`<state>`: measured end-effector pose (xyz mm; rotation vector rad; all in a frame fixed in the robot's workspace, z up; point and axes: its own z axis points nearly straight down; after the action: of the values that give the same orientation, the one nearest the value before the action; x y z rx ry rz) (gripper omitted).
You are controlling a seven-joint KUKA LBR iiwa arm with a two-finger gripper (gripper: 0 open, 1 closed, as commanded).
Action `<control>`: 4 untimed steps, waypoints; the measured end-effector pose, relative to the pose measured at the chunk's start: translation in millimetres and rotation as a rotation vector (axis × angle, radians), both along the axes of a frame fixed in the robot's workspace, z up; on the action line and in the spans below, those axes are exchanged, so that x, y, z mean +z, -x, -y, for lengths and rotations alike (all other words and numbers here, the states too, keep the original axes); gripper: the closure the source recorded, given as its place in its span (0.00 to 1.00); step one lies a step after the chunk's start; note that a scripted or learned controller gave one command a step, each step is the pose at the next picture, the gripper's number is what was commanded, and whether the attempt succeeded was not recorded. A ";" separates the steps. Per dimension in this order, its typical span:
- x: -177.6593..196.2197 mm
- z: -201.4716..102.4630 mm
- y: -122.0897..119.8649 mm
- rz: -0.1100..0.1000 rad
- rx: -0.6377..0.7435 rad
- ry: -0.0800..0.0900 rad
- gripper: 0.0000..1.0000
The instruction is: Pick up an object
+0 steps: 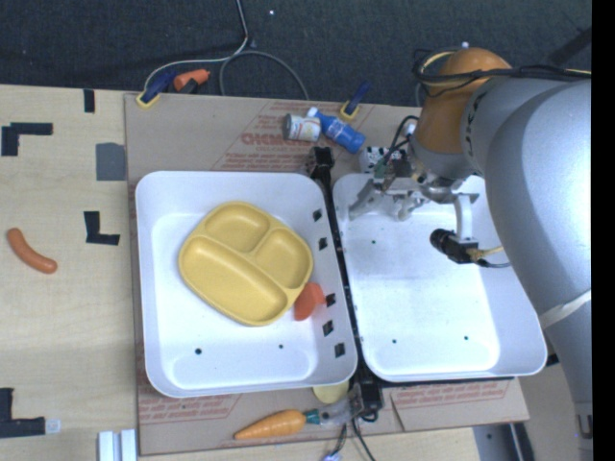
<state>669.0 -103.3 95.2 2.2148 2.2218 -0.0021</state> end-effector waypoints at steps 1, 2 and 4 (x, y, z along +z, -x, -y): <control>-10.3 -7.8 8.8 -0.001 -0.002 0.000 0.00; -8.8 -5.7 32.6 0.002 -0.002 -0.001 0.00; -9.8 -8.3 4.4 0.000 -0.003 0.000 0.00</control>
<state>664.6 -95.0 85.5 2.2181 2.2189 -0.0020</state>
